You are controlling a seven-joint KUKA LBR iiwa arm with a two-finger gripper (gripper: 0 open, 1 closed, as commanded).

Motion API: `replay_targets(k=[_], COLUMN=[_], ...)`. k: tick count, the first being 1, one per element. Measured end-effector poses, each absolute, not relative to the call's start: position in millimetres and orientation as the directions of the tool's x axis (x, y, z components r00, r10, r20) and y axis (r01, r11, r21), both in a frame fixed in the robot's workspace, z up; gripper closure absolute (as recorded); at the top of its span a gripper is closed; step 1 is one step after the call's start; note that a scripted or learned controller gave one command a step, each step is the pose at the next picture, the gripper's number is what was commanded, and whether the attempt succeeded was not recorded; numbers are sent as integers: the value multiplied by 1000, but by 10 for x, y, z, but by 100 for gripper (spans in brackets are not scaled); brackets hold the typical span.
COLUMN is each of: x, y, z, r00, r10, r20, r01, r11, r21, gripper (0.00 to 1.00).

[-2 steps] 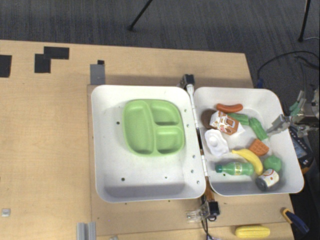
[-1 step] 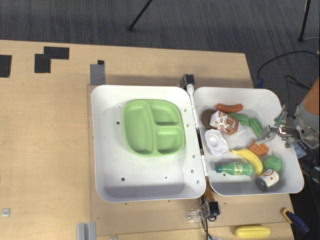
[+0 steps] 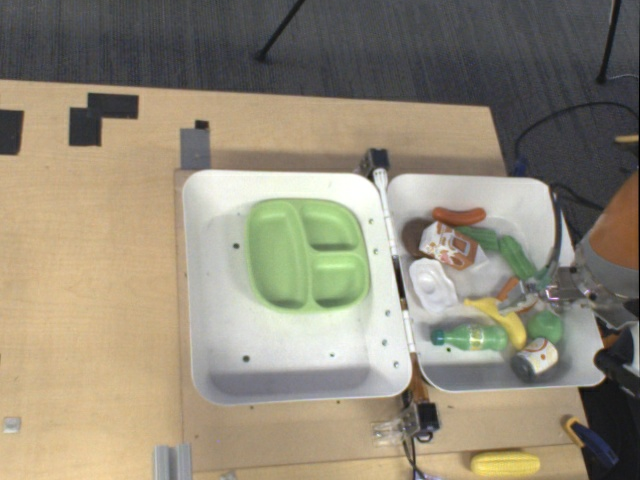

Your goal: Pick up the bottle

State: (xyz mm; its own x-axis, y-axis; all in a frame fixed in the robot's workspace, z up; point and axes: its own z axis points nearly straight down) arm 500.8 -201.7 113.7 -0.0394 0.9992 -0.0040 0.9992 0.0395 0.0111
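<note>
I am positioning the gripper (image 3: 548,294) right of the bottle (image 3: 470,338), which is lying crosswise; finger opening indeterminable.

A robotics lab is showing here: a plywood bench (image 3: 100,298) is bearing two white bins (image 3: 290,378) fixed side by side, tripod legs (image 3: 295,13) are standing on grey carpet (image 3: 420,38) at the far side, and cables (image 3: 560,128) are trailing at the right.
</note>
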Motion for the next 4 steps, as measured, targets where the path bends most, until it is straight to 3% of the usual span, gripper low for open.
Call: replay_targets(k=[1, 2, 3, 4], x=[5381, 5092, 5107, 4880], y=[-2111, -2082, -2068, -1540], z=[977, 985, 1104, 1716], r00=[-548, -785, -785, -876], r10=[836, 618, 618, 483], r20=[-21, -43, -42, -5], r01=[836, 618, 617, 483], r11=[548, 786, 786, 876], r21=[14, 19, 21, 2], gripper=[0, 0, 100, 100])
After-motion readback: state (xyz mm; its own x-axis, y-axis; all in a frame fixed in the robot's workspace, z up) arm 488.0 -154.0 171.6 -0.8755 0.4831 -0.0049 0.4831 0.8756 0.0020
